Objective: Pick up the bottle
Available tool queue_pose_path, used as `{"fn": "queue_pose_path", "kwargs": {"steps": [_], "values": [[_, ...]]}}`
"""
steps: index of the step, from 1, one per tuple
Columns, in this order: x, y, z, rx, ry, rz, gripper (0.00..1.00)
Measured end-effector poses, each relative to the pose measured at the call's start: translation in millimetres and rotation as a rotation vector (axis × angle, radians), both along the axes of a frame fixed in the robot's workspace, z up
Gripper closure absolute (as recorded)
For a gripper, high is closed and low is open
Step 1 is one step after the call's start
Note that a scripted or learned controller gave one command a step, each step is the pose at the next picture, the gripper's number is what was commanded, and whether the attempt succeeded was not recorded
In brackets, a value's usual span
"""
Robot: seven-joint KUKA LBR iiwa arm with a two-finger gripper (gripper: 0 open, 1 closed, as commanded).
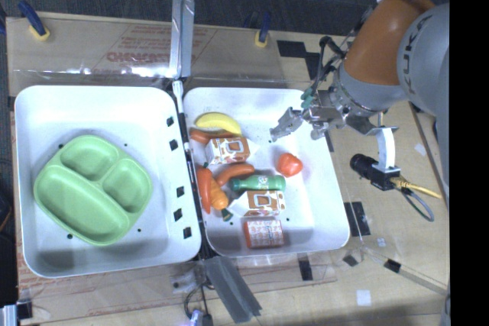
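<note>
Nearest the camera, the orange-banded arm [390,42] enters from the upper right. Its gripper [286,124] hangs with fingers apart and nothing between them, in the right bin [325,229]. The green bottle [258,183] lies untouched mid-bin among toy food; the pick-up is not yet begun

Even, moderately bright overhead light, soft shadows along the white bins' [321,229] inner walls, mild glare on the orange band [380,34], slightly soft focus, dim dark floor at top
</note>
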State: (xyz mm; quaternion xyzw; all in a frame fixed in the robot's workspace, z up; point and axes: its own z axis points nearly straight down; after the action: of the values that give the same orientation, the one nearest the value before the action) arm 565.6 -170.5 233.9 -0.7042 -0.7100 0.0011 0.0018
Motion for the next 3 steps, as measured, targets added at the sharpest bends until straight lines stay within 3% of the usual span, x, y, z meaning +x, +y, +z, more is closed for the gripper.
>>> {"fn": "queue_pose_path", "kwargs": {"steps": [1,2,3], "values": [[-36.5,51.7,-135.2,0.0,0.001,-0.028,0.0],[31.1,-16.7,-57.4,-0.002,-0.004,0.045,0.0],[-29.1,-24.4,-116.0,-0.007,-0.022,0.068,0.0]]}}
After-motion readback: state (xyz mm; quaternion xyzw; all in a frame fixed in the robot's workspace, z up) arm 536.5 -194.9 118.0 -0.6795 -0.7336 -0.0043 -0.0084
